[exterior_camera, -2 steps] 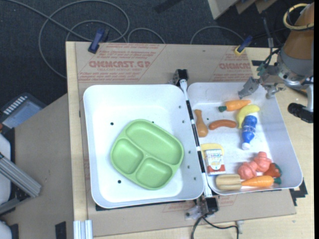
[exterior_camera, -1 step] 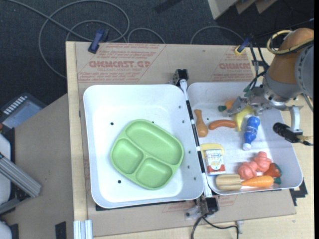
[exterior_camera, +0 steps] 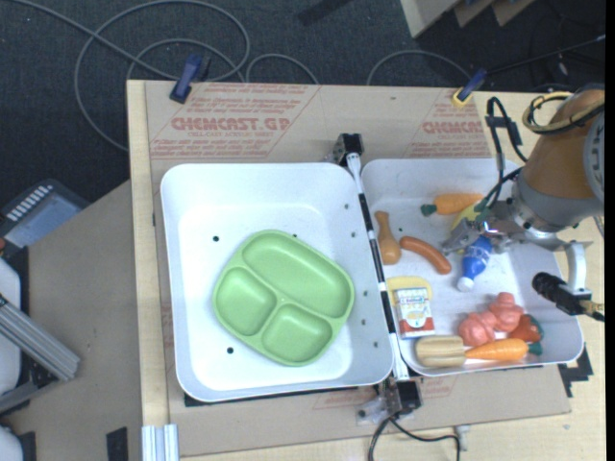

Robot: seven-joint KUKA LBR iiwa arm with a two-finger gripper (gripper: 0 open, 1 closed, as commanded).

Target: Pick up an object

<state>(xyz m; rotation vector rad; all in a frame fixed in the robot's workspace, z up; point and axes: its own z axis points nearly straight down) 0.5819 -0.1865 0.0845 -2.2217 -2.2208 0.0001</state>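
My gripper (exterior_camera: 478, 229) reaches in from the right and hangs low in the right bin (exterior_camera: 567, 353). It sits right at the upper, blue end of a small blue-and-white bottle (exterior_camera: 472, 265) lying on the bin floor. Whether it touches the bottle is not clear. An orange sausage (exterior_camera: 426, 254) lies just left of the bottle. A small carrot (exterior_camera: 454, 203) lies behind the gripper, near the bin's back wall.
The right bin also holds a brown drumstick (exterior_camera: 387, 239), a yellow-and-red box (exterior_camera: 413, 307), a pink toy (exterior_camera: 491, 321), a bread roll (exterior_camera: 440, 351) and a long carrot (exterior_camera: 497, 351). A green divided plate (exterior_camera: 282, 298) lies in the left bin (exterior_camera: 183, 209).
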